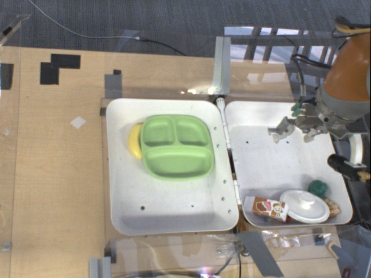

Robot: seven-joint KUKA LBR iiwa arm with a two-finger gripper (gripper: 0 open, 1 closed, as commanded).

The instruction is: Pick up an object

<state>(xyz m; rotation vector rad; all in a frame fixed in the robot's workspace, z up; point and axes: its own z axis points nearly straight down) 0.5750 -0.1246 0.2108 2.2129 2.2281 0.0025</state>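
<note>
My gripper (294,133) hangs over the upper part of the right bin (261,167), its two grey fingers (279,131) spread open with nothing between them. At that bin's near edge lie a white round bowl (304,206), a red and white snack packet (268,208), a small dark green object (317,187) and a brownish item (333,206) partly hidden behind the bowl. All of them lie below the gripper and apart from it. In the left bin (168,213) sits a green divided plate (175,146) with a yellow banana-like piece (134,142) tucked under its left edge.
The grey arm with its orange band (351,68) comes in over the right bin's far right corner. A metal divider rail (227,155) runs between the bins. Black tape marks (58,67) lie on the wooden bench at the far left.
</note>
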